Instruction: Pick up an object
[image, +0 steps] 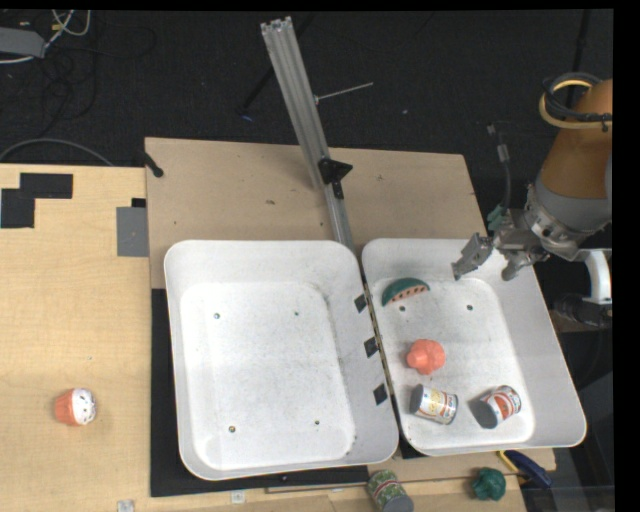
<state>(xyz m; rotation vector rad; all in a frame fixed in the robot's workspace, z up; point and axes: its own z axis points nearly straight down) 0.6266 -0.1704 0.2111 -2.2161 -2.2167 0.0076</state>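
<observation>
Approach step; gripper (492, 256) fingers apart, holding nothing, above right bin (560, 400) far edge; watermelon slice (406, 290) near far-left corner; next move likely calls for descending onto it.

**Colours on the bench**

Both bins (262, 262) are white with faint speckling. The watermelon slice (406, 291) is green-rimmed with red flesh. The ball (426, 356) is coral red. One can (434, 404) is white and yellow, the other (496, 405) red, white and grey. The arm (577, 160) shows orange above grey.
</observation>
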